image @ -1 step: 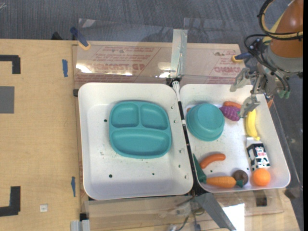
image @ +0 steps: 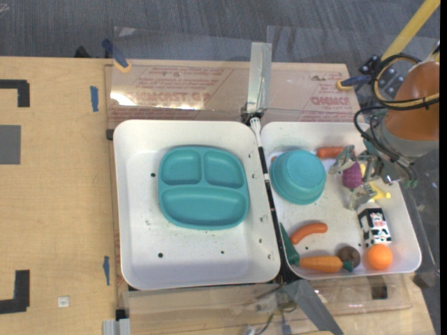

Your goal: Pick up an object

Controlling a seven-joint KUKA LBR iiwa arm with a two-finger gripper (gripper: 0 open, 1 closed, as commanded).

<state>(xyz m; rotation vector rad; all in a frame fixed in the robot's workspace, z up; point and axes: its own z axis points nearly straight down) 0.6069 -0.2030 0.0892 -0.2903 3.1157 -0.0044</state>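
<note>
My gripper [image: 357, 179] hangs low over the right part of the right bin [image: 412, 257], below the arm's orange band. A purple toy [image: 350, 176] lies right at the gripper, partly covered by it. A small yellow piece [image: 377, 195] sticks out just to its right. Close by are a black-and-white toy cow [image: 376, 227], an orange ball [image: 379, 257], a brown piece [image: 348, 256], a carrot [image: 320, 263], an orange sausage [image: 308, 232] and another orange piece [image: 330, 152] at the bin's top.
A teal bowl [image: 299, 176] stands upside down at the right bin's left side. The left bin [image: 133, 208] holds a teal divided plate [image: 204, 187]. A metal divider [image: 265, 180] separates the bins. Black cables [image: 380, 103] loop beside the arm.
</note>
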